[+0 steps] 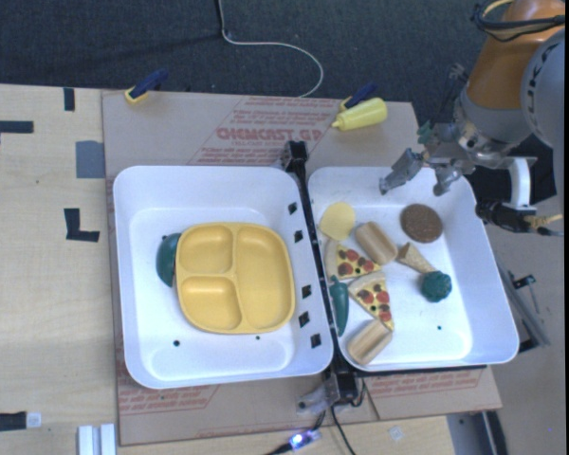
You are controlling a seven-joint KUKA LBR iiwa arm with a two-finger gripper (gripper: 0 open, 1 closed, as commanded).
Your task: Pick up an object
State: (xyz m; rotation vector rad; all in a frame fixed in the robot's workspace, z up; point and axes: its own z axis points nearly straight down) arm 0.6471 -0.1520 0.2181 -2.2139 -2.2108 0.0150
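My gripper [420, 179] hangs over the back edge of the right bin [493, 330], fingers spread open with nothing between them. Just below it lies a round brown cookie [422, 223]. Further into the bin are a yellow round piece [338, 221], a tan bread roll [375, 243], a small tan cone [416, 258], a teal lump [436, 285], two pizza slices [371, 294], a green pepper [339, 306] and a tan cylinder [368, 341].
The left bin [137, 349] holds a yellow divided plate [235, 278] with a dark green object [167, 260] at its left side. A yellow clamp [362, 114] and a cable [266, 41] lie behind the bins.
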